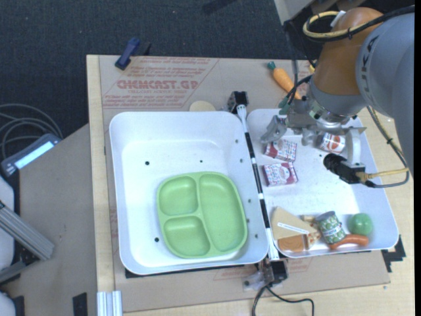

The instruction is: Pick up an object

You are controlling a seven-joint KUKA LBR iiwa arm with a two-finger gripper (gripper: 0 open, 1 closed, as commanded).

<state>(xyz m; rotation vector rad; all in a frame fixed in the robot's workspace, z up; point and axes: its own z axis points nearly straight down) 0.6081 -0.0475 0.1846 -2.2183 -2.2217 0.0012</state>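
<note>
Pincer (291,135) is up at the far end of the right-hand shallow white bin (388,206), hanging off the grey arm with its orange band (342,51). Its two grey fingers (273,131) look spread apart, with nothing between them.

Just below it on the bin floor lies a small red-and-white printed packet (281,151). Right next to that, nearer the camera, is a second red-and-white packet (279,174). Both lie flat, close to the wall this bin shares with its neighbour. A small red-and-white can-like item (333,141) sits tucked under the wrist (too much of it is hidden to name it surely).

Down at the near end of the same bin there's a cluster:
- A tan and orange wedge (289,234) sits by the near-left corner.
- A little green-labelled jar (331,226) is just beside the wedge.
- A round green ball (360,224) sits on the jar's other side.
- A curved orange-red piece (347,243) lies along the front of the jar and ball.

All four are well apart from the pincer.

Over in the left-hand white bin (131,176), a light green plastic plate with three compartments (200,214) lies flat toward the near side.

Out on the brown tabletop (164,84) beyond the bins, an orange carrot-shaped toy (283,79) lies near the arm. A small blue object (127,53) sits at the far-left edge.
</note>
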